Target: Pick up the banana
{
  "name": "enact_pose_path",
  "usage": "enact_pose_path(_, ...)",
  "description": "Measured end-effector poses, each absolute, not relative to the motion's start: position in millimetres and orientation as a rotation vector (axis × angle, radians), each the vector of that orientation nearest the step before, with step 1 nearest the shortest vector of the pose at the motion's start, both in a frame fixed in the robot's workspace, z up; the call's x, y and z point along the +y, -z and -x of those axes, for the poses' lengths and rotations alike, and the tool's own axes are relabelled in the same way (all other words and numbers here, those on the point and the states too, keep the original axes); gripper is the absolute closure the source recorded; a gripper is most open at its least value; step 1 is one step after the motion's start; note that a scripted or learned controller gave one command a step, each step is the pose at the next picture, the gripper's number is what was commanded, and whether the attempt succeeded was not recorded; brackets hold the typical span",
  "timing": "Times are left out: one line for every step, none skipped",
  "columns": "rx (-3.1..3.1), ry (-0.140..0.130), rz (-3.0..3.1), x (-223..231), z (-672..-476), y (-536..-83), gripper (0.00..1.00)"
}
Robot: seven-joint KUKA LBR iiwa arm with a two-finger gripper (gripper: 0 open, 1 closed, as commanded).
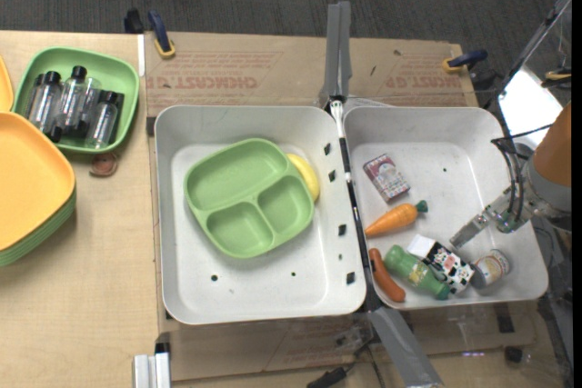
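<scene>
Two bins apart in effect: the banana [306, 175] lies in the left bin [173, 223], tucked against the right edge of a green tray [247, 208] and partly hidden by it, while the gripper [475, 231] hangs low in the right bin [455, 150]. The fruit lies well to the gripper's left, beyond the divider. Jaw state cannot be told; nothing visibly held.
</scene>
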State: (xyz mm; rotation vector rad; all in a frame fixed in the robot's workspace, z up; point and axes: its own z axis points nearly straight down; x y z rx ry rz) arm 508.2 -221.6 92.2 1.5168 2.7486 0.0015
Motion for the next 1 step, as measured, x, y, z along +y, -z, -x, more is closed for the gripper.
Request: enact_pose_path(2.769, -0.002, -1.477, -219.2, -517.7, -92.6, 0.0)
